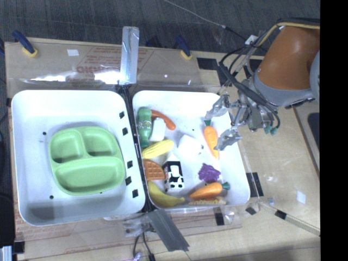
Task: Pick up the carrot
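Two carrots lie in the right bin (179, 98). One carrot (211, 141), orange with a green top, lies by the bin's right wall, pointing toward the front. My gripper (220, 125) hangs over its leafy end. The fingers are spread wide, one finger (214, 110) behind the carrot and the other at its right side, close to or touching it. The gripper is open and the carrot rests on the bin floor. A second carrot (206, 190) lies at the front right corner.
The right bin also holds a green bottle (144, 122), an orange pepper-like piece (165, 119), corn (157, 148), a waffle (154, 170), a cow-patterned box (174, 176), a banana (163, 198) and purple grapes (209, 173). A green divided plate (86, 159) sits in the left bin (32, 105).
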